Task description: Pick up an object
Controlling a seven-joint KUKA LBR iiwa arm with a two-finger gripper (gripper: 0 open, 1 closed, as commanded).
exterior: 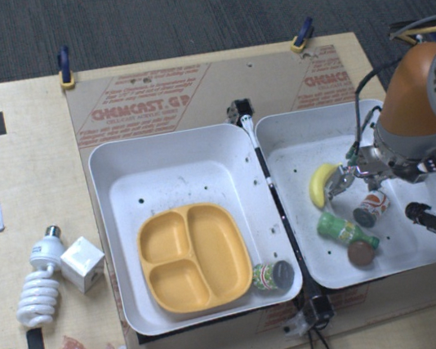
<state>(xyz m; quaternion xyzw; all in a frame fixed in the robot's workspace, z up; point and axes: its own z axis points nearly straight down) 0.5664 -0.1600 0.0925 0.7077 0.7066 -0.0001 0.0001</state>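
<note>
In the right bin (430, 254) lie a yellow banana (322, 183), a green bottle (342, 229) on its side, a small white and red can (371, 206) and a brown round object (362, 253). My gripper (354, 179) hangs over this bin, just right of the banana and above the can. It stands open with nothing between its fingers. The orange-banded arm (416, 95) reaches in from the right.
The left bin (119, 227) holds a yellow divided plate (194, 256) and a small dark-lidded can (273, 276) at its front right corner. Left of the bins, a spiral light bulb (38, 278) and a white cube (82, 263) lie on the bench.
</note>
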